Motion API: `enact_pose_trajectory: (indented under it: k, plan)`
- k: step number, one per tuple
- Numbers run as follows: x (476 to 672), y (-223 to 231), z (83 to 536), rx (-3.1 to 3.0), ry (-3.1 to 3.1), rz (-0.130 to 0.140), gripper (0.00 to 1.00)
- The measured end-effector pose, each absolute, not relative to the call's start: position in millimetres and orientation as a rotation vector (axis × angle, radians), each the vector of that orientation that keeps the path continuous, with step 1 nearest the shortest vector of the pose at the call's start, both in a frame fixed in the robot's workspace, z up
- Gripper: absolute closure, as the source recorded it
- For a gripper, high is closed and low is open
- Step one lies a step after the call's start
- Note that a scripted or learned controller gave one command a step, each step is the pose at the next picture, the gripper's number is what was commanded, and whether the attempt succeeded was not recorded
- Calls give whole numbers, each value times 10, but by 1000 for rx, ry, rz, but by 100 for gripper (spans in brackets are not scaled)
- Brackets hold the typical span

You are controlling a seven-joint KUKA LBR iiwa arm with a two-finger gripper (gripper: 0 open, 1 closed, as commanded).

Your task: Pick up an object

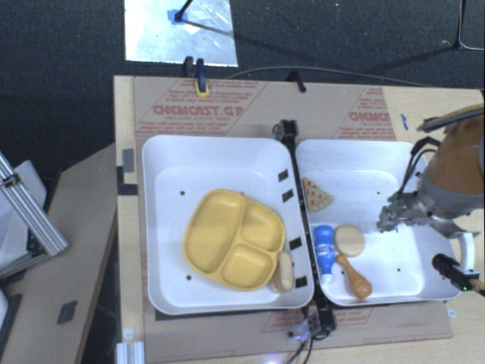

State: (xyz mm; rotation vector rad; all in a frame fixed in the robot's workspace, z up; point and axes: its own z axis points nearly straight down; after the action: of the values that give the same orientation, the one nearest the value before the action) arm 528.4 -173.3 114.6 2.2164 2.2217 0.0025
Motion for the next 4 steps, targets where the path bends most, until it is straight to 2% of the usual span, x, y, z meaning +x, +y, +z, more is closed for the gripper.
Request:
enact_pose_trajectory:
  k: [1,2,3,4]
  plan:
    - [5291,-1680,1594,2213,2222,5,100]
    - [5303,-1670,2239,2211,2221,6,100]
    - [5317,-1673,2475,2214,2223,4,100]
    - [5299,-1131,2338,2211,2231,4,100]
